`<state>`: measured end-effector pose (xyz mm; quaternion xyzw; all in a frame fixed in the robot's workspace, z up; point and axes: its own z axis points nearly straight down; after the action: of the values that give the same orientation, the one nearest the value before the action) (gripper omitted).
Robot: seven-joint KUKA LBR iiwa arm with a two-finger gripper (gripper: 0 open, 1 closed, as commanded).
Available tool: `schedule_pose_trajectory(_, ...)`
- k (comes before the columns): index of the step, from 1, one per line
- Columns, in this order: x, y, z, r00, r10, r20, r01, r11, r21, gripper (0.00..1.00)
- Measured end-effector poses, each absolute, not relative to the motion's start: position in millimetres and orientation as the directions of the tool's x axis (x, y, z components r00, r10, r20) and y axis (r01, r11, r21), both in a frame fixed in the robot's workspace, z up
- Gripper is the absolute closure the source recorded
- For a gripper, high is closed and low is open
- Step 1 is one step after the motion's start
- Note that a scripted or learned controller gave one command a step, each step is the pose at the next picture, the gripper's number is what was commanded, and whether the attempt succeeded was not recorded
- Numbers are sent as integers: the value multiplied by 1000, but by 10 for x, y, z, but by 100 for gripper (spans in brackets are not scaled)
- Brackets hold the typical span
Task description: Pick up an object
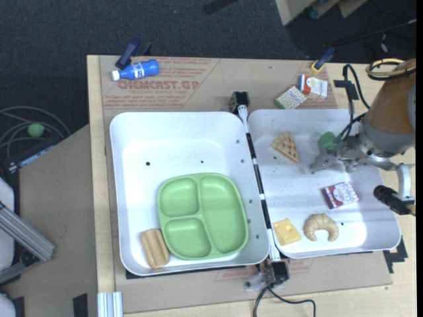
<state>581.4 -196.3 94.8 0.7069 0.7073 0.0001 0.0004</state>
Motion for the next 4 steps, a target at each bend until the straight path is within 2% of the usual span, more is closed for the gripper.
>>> schedule_pose_trajectory(1, 5252, -1863, 841, 1, 1000, 1, 1000, -1, -2, 0)
schedule_pose_trajectory(2, 5419, -1667, 845, -1, 1000, -1, 1000, 1, 2, 0)
schedule_pose_trajectory(3, 5422, -1671, 945, 0, 1000, -2, 1000, 0, 4, 100)
schedule_pose_trajectory(4, 5860, -1993, 2140, -1, 1000, -2, 1000, 1, 4, 100)
